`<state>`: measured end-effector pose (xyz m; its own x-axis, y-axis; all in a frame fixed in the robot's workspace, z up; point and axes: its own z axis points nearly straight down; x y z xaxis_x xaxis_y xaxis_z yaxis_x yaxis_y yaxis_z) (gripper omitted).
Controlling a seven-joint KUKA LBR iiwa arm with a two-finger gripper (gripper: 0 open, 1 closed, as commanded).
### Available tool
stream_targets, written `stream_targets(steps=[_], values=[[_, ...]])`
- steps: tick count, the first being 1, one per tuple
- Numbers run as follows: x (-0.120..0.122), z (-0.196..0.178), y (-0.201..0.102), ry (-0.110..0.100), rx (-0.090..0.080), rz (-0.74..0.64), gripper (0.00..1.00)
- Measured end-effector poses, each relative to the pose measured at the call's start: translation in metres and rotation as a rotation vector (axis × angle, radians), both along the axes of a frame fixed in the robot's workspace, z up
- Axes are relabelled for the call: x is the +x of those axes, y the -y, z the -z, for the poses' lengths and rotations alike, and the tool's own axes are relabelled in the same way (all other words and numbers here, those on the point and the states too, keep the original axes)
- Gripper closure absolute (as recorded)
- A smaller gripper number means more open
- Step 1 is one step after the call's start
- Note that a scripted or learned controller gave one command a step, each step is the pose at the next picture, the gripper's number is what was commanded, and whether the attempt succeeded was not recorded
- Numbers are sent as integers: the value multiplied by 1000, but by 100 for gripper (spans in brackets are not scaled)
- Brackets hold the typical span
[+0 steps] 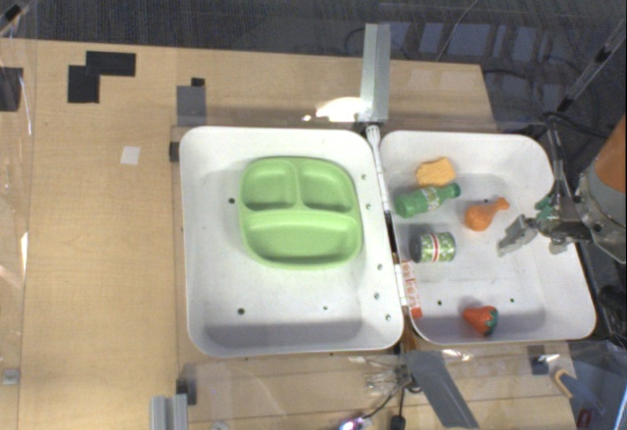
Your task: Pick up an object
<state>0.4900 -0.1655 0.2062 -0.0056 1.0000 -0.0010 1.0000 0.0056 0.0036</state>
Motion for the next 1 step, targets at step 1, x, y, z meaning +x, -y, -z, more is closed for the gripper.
stream_targets(steps=[1], values=[[69, 82, 7, -1, 1, -85, 0]])
